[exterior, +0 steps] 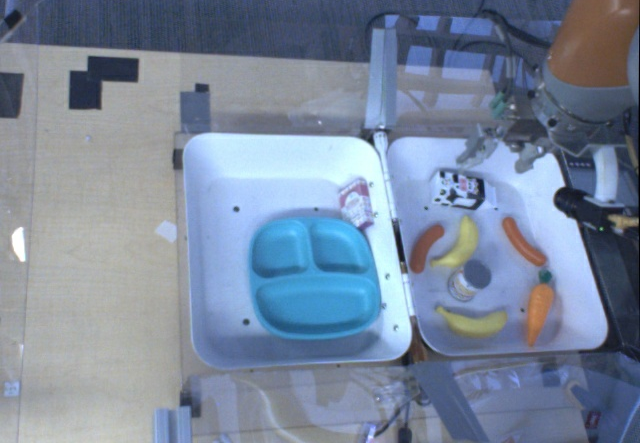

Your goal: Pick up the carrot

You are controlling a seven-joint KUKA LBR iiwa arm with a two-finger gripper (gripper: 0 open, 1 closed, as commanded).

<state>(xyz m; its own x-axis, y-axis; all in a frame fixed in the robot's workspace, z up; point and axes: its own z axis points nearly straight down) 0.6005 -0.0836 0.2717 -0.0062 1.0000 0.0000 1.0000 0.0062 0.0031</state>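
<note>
carrot [540, 309] – tapered orange cone, green top, lying near right bin [596, 331] front-right corner | gripper [500, 147] – metal fingers spread apart, nothing between them, above the bin's back edge, well apart from carrot | blue tray [315, 276] – smooth, three-compartment, left bin [210, 231]

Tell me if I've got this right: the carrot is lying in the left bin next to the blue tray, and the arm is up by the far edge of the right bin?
Not quite. The carrot lies in the right bin, near its right wall, beside a banana and a sausage. The blue tray sits in the left bin. The rest holds: the camera view shows the arm by the right bin's far edge.
</note>
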